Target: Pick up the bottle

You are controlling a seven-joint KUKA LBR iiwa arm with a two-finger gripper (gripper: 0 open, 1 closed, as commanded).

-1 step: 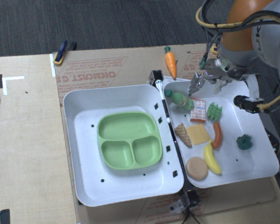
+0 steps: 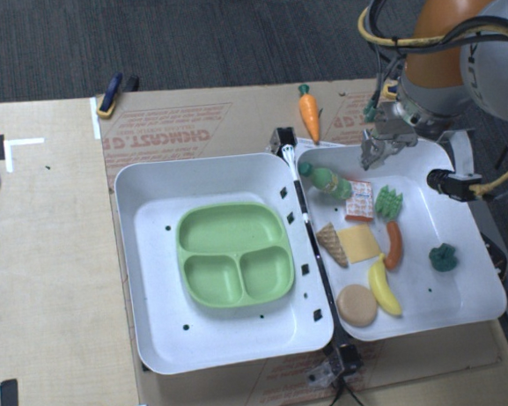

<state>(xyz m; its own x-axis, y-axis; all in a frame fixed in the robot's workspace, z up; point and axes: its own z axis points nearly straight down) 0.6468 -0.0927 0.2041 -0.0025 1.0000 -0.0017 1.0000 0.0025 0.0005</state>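
Observation:
The bottle (image 2: 327,181) is small and green with a yellowish label. It lies on its side in the right bin (image 2: 474,298), near the back left corner. My gripper (image 2: 375,153) hangs over the back edge of that bin, to the right of the bottle and a little behind it, apart from it. Its fingers stand slightly open with nothing between them.
Beside the bottle lie a red-and-white packet (image 2: 358,202), a green leafy piece (image 2: 387,202), a sausage (image 2: 393,245), cheese (image 2: 360,243), a banana (image 2: 384,290), a bun (image 2: 357,304) and broccoli (image 2: 443,257). A carrot (image 2: 308,112) lies behind the bins. The left bin (image 2: 146,278) holds a green divided tray (image 2: 235,254).

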